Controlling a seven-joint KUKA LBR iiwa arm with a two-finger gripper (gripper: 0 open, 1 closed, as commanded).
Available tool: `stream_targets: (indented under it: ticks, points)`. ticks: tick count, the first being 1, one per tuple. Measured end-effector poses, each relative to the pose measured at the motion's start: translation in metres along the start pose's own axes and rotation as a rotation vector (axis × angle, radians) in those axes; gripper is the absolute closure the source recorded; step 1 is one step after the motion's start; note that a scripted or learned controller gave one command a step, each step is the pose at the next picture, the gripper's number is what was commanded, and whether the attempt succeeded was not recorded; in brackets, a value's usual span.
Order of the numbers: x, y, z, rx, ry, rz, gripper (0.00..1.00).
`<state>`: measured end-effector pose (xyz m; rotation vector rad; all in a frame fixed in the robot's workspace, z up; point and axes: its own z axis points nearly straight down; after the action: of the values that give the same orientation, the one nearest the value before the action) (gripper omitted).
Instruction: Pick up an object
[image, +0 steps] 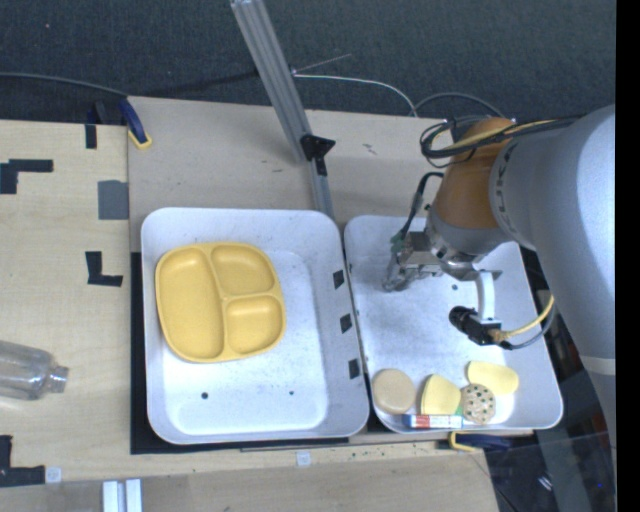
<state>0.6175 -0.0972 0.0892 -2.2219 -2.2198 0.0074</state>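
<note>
Evidently you had the gripper (398, 277) low over bare floor of the right bin (440, 340), well apart from the cookies (445, 393), so it gripped nothing.

We see bare floor across the middle of the right bin (400, 330); toy foods (445, 395) crowd its lower edge. A yellow divided plate (218, 300) fills the left bin's (240, 415) upper half, leaving its lower strip open.

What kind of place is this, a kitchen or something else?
Probably a robot test bench in a lab, not a kitchen: two shallow white bins on a taped wooden bench, a grey robot arm's gripper, and a yellow divided plastic plate as a prop.
</note>
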Motion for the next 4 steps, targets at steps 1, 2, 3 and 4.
stream_targets:
  ticks: [1, 2, 3, 4]
  points:
    - [0.003, -0.016, 0.0, -0.004, 0.001, 0.0, 1.0]
    - [-0.02, -0.033, -0.036, -0.003, 0.003, -0.001, 1.0]
    - [-0.016, -0.056, 0.0, -0.007, 0.001, 0.0, 1.0]
    - [0.002, -0.035, 0.0, -0.005, 0.002, -0.004, 1.0]
